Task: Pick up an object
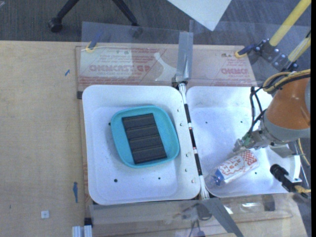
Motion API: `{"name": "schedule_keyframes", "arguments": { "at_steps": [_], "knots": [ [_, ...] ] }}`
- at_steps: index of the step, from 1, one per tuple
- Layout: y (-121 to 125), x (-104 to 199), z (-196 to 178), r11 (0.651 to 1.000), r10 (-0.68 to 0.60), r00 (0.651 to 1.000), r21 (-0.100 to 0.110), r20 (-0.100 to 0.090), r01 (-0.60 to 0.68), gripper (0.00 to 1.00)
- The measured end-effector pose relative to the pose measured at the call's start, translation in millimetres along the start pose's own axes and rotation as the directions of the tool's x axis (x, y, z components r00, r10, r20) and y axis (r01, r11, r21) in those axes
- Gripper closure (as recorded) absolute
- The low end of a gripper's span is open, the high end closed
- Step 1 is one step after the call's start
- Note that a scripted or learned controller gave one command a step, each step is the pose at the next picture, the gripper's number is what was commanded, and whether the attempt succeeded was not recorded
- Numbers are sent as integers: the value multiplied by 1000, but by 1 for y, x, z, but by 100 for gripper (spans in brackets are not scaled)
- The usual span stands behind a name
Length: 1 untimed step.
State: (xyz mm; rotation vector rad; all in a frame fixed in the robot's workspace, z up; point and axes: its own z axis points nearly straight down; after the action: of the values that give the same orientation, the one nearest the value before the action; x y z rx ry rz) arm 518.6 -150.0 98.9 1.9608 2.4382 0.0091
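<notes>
Gripper [245, 143]: I see it low in the right bin [217, 107], at the tube's upper right end; whether it grips, I cannot tell.
Tube [236, 167]: just below-left of my tool, lying flat by the front wall.
Long axis: lower-left to upper-right.

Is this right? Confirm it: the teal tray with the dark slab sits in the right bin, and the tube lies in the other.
Not quite. The camera view shows the teal tray with the dark slab in the left bin; the tube lies in the right bin.
</notes>
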Motion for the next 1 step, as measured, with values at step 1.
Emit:
{"name": "schedule_keyframes", "arguments": {
  "at_steps": [1],
  "knots": [
    [-2, 37, -148, 998, -66, 998, 10, -6, 66, 100]
  ]
}}
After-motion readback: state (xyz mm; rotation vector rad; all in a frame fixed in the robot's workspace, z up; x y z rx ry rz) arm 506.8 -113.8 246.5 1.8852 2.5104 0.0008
